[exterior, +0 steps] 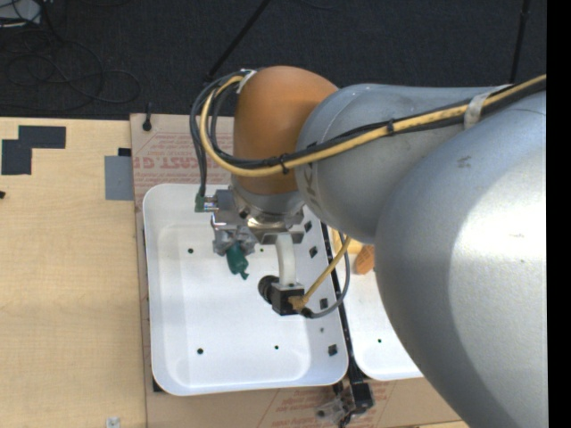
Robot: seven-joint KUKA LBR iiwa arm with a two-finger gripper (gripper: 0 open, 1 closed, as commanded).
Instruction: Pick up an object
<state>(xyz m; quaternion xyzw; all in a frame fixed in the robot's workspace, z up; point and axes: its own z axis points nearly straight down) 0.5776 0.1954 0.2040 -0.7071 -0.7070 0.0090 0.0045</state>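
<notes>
1. Small black and metal fitting [351, 401], at the near edge of the counter [62, 292], in line with the gap between the two bins. Too small to tell more.

2. Left bin [159, 328], white, shallow, rounded corners. A few small dark dots showed on its floor. A black strip [336, 328] ran along its right side, between it and the next bin.

3. Right bin [385, 357], white, just beside the first. Most of it lay hidden under the arm.

4. Arm [464, 239], grey and bulky, reaching in from the right, with an orange band [268, 123] above the wrist. Yellow and dark cables looped around the band.

5. Gripper [237, 250], metal, pointing down over the far half of the left bin. From where I stood I could not tell whether it was open or closed, or whether it had hold of anything.

6. Green piece [237, 262], small, teal-green, right at the tip of the gripper, over the far-middle part of the left bin. Whether it rested on the bin floor or hung clear could not be told.

7. Orange lump [363, 258], in the right bin near its left wall, partly covered by the arm.

8. Cardboard sheet [174, 154], with red print, lying under both bins.

9. Grey patch [117, 176] and dark blue shapes [36, 145], flat on the pale wood of the counter, left of the cardboard.

10. Dark floor [401, 43] beyond the counter, with loose black cables [80, 61] across it.
</notes>
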